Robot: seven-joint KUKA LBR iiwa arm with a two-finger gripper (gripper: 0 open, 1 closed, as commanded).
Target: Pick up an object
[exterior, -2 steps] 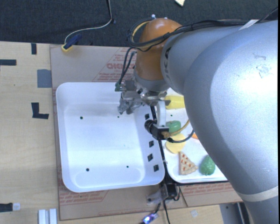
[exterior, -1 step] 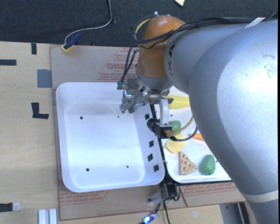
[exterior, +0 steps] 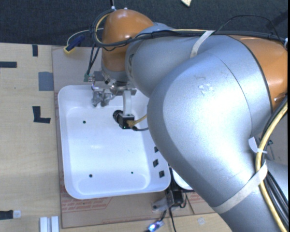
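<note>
One white bin (exterior: 72, 144) lies in plain sight at the left of the bench, a shallow moulded tray with rounded corners and a smooth, slightly glossy floor marked by a few small dark dots. No loose object for picking can be made out on that floor; if one lies in the bins, it is probably under the arm. The arm (exterior: 208, 110) reaches in from the right, its broad matte grey shell covering most of the right-hand bin, with the orange band (exterior: 123, 25) curving above the wrist. The gripper (exterior: 102, 99) hangs over the far edge of the left bin, a cluster of grey metal parts pointing down, likely poised there to probe that far corner. Whether it is spread or closed cannot be told, and nothing is seen held in it. Just nearer, a black fitting with a cable (exterior: 123, 119) hangs over the bin floor. Brown cardboard (exterior: 58, 81) lies under the bin.
</note>
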